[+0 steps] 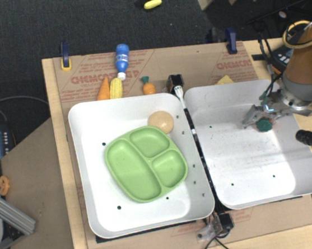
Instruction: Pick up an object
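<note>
Glossy green divided plate (145, 163) (three rounded wells) beside smooth tan ball (161, 121).

Colours on the bench and in the two bins

Both bins (92, 157) are white; the divided plate (145, 163) is light green, the round ball (161, 121) beside it is beige, the small object (264, 125) at the gripper (256, 115) is dark green, the bottle (122, 58) is blue and white, the corn (116, 88) yellow, the carrot (148, 86) orange
</note>
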`<state>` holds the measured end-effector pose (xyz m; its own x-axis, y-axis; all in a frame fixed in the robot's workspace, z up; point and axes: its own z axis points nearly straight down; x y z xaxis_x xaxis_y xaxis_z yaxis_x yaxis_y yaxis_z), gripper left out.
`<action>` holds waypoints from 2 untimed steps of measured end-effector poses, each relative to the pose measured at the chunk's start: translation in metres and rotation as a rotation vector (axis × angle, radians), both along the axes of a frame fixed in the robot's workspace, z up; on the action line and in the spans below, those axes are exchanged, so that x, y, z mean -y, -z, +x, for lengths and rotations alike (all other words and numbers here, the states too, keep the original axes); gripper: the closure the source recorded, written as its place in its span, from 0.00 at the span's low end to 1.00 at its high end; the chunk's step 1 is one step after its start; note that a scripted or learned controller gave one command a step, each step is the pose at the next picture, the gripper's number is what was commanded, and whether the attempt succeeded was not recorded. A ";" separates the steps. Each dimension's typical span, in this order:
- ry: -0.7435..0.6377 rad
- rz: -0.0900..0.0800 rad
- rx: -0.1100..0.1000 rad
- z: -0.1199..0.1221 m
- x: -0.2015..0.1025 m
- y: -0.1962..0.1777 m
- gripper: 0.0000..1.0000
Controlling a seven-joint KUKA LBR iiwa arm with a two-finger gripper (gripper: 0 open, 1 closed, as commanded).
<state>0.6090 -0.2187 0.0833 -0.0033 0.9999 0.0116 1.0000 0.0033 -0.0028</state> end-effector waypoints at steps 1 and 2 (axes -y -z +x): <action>0.001 -0.011 0.003 -0.001 0.004 -0.012 1.00; -0.005 -0.010 0.008 0.047 -0.069 -0.001 1.00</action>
<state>0.6559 -0.1500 0.0845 -0.0082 1.0000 0.0012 1.0000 0.0082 0.0053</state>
